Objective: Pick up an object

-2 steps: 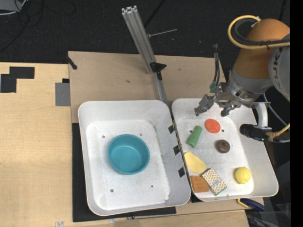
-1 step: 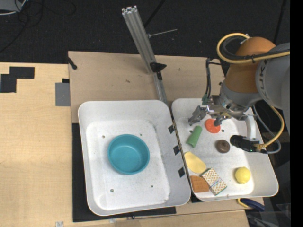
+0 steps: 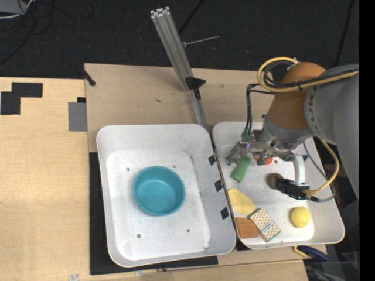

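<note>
Reaching in from the right, the grey arm with its orange band (image 3: 296, 95) hangs low over the right bin (image 3: 331, 230), and the gripper (image 3: 249, 153) sits right at the top of a green cylinder-shaped object (image 3: 239, 170); whether it grips it I cannot tell. Nearer the camera lie a yellow wedge (image 3: 241, 202), a checkered block (image 3: 263, 223) and a yellow ball (image 3: 300, 216). Over in the left bin (image 3: 117, 151) rests a teal bowl (image 3: 159, 190).

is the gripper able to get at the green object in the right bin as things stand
Probably yes. The gripper hangs right above the green object in the right bin, and the yellow pieces lie lower in the bin, leaving the way free.
</note>
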Controlling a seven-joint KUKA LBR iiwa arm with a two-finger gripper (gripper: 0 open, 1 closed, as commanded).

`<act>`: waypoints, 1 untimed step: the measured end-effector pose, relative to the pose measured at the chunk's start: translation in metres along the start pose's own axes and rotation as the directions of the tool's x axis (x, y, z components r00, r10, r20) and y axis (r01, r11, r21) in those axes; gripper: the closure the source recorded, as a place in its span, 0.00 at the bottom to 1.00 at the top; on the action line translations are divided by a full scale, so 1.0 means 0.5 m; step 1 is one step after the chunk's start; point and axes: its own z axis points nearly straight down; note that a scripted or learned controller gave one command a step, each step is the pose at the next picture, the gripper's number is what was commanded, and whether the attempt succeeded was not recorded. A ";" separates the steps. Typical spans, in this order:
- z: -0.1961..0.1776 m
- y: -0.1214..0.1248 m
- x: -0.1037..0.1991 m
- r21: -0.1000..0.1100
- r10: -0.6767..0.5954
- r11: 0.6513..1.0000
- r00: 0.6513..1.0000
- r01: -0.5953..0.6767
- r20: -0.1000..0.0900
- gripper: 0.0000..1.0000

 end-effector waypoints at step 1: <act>-0.024 0.001 -0.002 -0.003 0.002 1.000 1.000 -0.002 0.000 1.00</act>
